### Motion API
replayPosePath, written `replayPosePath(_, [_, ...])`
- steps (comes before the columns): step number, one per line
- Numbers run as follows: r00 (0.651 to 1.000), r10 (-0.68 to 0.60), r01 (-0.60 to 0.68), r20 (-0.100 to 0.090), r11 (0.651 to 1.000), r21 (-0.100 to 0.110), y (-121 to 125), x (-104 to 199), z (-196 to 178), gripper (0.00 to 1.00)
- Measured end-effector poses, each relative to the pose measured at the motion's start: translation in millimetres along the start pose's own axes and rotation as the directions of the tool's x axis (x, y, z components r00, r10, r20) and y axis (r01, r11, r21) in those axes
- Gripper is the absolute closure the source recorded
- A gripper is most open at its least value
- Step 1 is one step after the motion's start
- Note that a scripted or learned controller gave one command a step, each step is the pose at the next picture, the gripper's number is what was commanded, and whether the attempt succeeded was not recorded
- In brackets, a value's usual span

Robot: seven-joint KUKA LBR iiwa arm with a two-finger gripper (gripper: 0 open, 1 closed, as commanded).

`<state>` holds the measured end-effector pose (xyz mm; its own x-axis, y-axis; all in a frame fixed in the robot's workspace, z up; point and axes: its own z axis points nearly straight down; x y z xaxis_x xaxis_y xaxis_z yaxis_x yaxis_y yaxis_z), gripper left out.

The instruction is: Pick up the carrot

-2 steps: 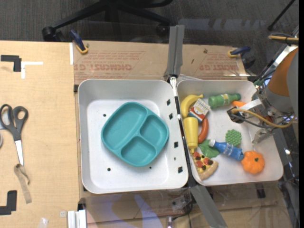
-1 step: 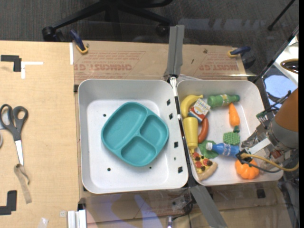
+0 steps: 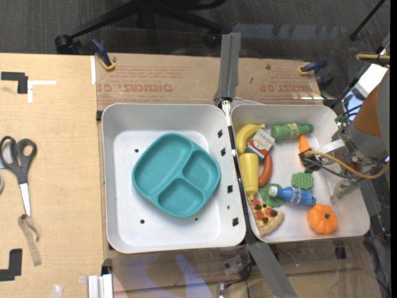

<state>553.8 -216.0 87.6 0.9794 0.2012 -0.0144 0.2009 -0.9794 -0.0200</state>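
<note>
Two white bins on a cardboard-covered desk, office chair base on grey carpet behind.

The left bin (image 3: pixel 118 185) holds a teal divided plate (image 3: pixel 177 175). The right bin (image 3: pixel 322 113) holds toy food; the carrot (image 3: pixel 303 145) lies near its far right side, beside the green bottle (image 3: pixel 290 130). The gripper (image 3: pixel 341 188) sits at the bin's right edge; I cannot tell how its jaws stand. Scissors (image 3: pixel 18 166) lie on the wooden desk (image 3: pixel 56 228) at left.
</note>
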Motion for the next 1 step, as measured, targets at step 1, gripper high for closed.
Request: replayPosePath(1, [0.979, -0.206, 0.206, -0.009, 0.978, -0.02, 4.4, 75.5, -5.6, 0.0])
